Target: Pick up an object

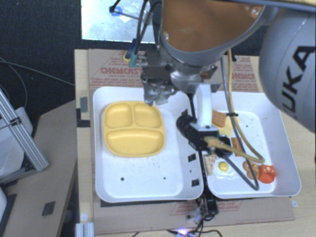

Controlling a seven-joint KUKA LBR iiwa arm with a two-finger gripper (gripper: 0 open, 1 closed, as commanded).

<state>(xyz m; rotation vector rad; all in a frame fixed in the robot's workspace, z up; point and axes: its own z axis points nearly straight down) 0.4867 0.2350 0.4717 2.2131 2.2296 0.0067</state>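
Yellow plastic divided tray [133, 128] in left white bin [143, 184], metal gripper [157, 94] above, grip unclear.

Robot lab: bench bins [143, 194], cables [242, 137]

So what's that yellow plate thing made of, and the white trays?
The yellow plate looks like smooth plastic: one even colour, rounded moulded compartments, a soft sheen. The white bins look like thin moulded plastic too, matte with rounded corners, though I can't be sure.
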